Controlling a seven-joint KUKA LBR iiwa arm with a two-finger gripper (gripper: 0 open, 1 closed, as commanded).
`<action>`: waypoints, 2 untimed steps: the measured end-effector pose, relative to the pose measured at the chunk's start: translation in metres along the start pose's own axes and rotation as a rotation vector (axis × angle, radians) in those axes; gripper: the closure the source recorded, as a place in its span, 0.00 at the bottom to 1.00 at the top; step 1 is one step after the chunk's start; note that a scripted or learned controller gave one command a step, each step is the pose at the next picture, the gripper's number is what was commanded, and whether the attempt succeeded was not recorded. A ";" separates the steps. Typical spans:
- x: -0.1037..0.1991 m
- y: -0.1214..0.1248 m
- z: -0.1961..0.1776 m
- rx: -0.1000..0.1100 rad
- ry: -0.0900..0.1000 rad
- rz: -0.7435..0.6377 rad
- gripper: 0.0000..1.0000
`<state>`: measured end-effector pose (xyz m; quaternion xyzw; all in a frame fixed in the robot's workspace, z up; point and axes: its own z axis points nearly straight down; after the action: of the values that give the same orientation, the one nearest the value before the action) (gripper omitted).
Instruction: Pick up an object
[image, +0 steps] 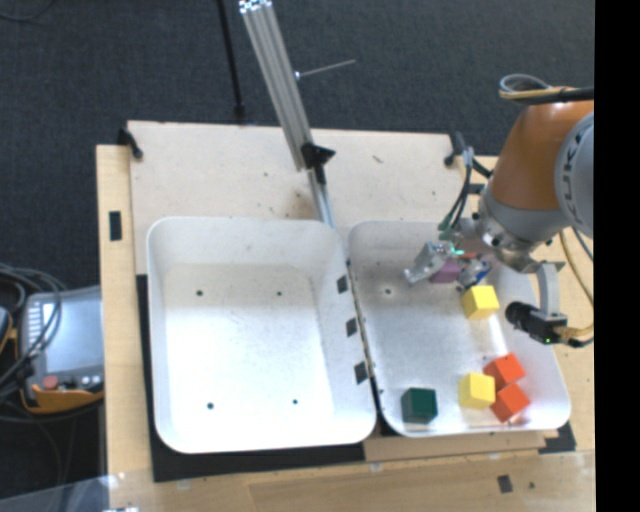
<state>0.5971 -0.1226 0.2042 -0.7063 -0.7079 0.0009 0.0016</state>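
My gripper (437, 262) hangs over the back part of the right bin (400, 330), reaching in from the right under the orange-banded wrist. A small magenta piece (449, 271) shows right against the gripper; I cannot tell whether it is held. Just to the gripper's right and nearer the front lies a yellow block (481, 301). At the bin's front right are an orange block (508, 368), a second orange block (512, 401) and another yellow block (476, 390). A dark green block (419, 404) rests at the front left of that bin.
The left bin (250, 330) stands beside the right one, sharing a raised rim (355, 320). A slanted aluminium post (285, 90) rises from behind the bins. A cable and black connector (535, 322) hang off the arm at the right bin's edge.
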 end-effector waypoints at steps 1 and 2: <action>0.000 0.001 -0.002 -0.005 0.000 0.001 0.00; 0.005 0.003 0.058 0.002 -0.002 0.003 0.00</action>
<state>0.5995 -0.1176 0.1457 -0.7074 -0.7068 0.0022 0.0016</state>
